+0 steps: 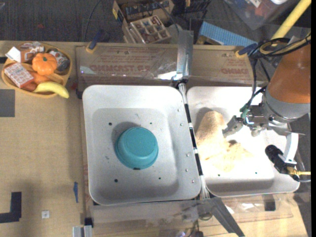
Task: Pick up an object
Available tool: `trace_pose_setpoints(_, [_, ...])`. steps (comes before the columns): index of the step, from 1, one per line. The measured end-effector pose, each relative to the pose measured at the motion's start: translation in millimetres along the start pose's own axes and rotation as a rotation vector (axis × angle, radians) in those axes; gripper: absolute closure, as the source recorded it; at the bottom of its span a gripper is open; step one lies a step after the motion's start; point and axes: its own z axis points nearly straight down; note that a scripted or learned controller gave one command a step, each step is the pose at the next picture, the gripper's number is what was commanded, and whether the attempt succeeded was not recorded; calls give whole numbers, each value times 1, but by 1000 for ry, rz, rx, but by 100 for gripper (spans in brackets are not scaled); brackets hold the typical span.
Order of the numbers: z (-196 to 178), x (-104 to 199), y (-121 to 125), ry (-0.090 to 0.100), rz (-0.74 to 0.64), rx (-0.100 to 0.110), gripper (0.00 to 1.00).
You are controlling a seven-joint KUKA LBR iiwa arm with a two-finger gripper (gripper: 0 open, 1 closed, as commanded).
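Bread-like tan lump (211, 127) is lying in the right bin (261, 181), near that bin's left wall, with a flatter, paler tan patch (231, 157) spreading just beside it toward the bin's middle. It is looking rounded at the top, soft-edged and washed out under bright light, so its exact outline is hard to tell.

Just to its right, the pincer (236, 126) is hanging over the same bin, with nothing showing between its fingers; whether those fingers are spread or pressed together I cannot tell from this slanted view.

To do the step well, the arm, judging from here, is needing to bring the pincer a little further left so it is centring over the lump's narrower width, descending straight and closing only once both fingers are flanking it, keeping clear of the bin wall.

Further out, a teal bowl (137, 147) is sitting upside down in the left bin (98, 107), and a basket of toy food (35, 70) is resting on the desk (39, 157) at far left.
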Motion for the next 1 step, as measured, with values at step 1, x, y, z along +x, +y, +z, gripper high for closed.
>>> trace_pose_setpoints(1, [30, -48, 1, 0, 54, 0, 0])
